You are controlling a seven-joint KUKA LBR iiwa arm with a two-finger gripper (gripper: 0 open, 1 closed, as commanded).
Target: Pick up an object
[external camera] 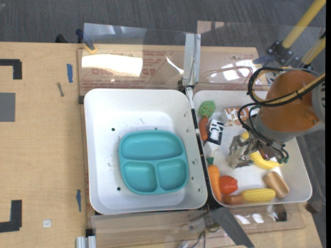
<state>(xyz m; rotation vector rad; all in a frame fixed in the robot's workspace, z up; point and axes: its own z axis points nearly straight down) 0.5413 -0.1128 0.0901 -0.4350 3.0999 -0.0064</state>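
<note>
Toy food fills the right bin [305, 182], and the end effector [241, 153] hangs low over the middle of that bin. A yellow banana [265, 162] lies just beside the end effector, toward the bin's right edge, partly under the wrist. An ear of corn [258, 194] and a hot dog bun [276, 184] lie near the bin's front edge, forward of the end effector and apart from it. A red tomato [228, 184] sits forward and left of the end effector; an orange carrot [214, 179] lies against the bin's left wall. A green broccoli head [207, 108] rests in the back left corner, well apart from the end effector. A black-and-white packet [216, 131] lies between the broccoli head and the end effector.

End effector state: whether the fingers are apart or together cannot be told, because the metal parts merge with the items beneath. No item is seen between them.

The arm's orange band [287, 106] covers the back right part of the right bin. The left bin [98, 118] sits alongside, sharing the centre divider, and holds a teal divided plate [153, 161] near its middle. Bare white floor surrounds the plate on all sides. Brown worktop [36, 138] extends past the left bin's left edge.
</note>
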